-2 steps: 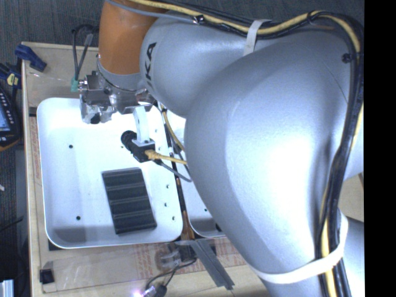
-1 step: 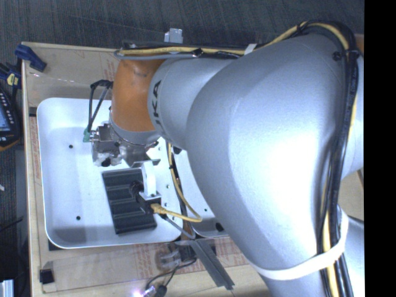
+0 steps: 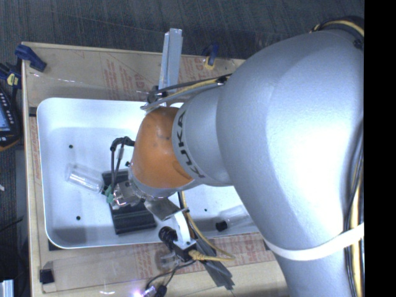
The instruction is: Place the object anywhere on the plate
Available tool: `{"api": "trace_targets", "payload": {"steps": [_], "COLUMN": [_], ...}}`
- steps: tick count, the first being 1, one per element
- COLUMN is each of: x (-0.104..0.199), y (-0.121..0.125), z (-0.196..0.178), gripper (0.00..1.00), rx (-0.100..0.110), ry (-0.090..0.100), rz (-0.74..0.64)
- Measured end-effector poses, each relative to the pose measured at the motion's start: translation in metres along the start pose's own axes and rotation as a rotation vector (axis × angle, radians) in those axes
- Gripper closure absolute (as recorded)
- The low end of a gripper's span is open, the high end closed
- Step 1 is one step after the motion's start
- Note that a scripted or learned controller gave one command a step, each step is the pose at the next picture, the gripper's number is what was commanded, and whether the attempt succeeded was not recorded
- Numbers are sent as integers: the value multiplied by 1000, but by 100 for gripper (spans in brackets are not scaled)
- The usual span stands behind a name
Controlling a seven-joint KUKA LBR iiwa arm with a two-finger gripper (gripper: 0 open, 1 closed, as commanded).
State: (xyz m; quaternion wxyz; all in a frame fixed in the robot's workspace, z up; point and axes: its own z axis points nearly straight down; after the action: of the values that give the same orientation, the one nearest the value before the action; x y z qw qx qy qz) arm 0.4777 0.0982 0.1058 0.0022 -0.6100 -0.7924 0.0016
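A small clear plastic object [image 3: 84, 179] lies on the floor of the left white bin [image 3: 55, 122], towards its left side. My gripper [image 3: 128, 208], a black block under the orange wrist band, hangs low over the same bin just right of the clear object, apart from it by a short gap. The arm's big grey body covers most of the right bin.
The left bin's near wall [image 3: 80, 240] runs just below the gripper. A strip of the right bin [image 3: 213, 203] shows under the arm, with a faint clear item [image 3: 232, 215] on it. Cables [image 3: 198, 255] hang at the bench's front edge. A grey upright post [image 3: 171, 57] stands behind the bins.
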Motion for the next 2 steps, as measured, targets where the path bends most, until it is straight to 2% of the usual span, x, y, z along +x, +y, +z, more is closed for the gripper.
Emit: {"api": "trace_targets", "payload": {"steps": [1,2], "x": [14,85], "y": [2,60], "z": [-117,-51], "gripper": [100,100], "rx": [-4,0], "ry": [-1,-2], "rz": [153,331]}}
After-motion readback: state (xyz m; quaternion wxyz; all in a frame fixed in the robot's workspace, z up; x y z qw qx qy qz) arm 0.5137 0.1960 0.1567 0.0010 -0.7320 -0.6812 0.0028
